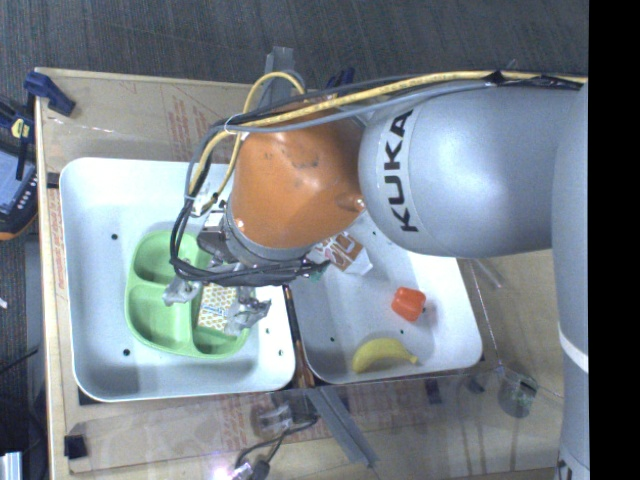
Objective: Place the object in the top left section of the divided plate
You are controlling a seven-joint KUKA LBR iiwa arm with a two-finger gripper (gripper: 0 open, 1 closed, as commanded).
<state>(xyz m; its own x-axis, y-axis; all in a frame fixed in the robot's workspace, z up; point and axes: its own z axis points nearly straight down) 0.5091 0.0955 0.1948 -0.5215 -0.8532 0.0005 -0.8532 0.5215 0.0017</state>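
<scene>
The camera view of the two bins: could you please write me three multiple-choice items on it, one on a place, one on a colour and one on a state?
1. Where does the green divided plate lie?
A. in the left bin
B. in the right bin
C. on the floor

2. What colour is the banana in the right bin?
A. blue
B. yellow
C. black

3. Where is the gripper?
A. over the divided plate
B. over the banana
C. outside both bins

Answers:
1 A, since the plate sits within the left bin.
2 B, the fruit near the bin's front wall is yellow.
3 A, the gripper hangs above the plate's right part, with a small patterned packet at its tip.
</scene>
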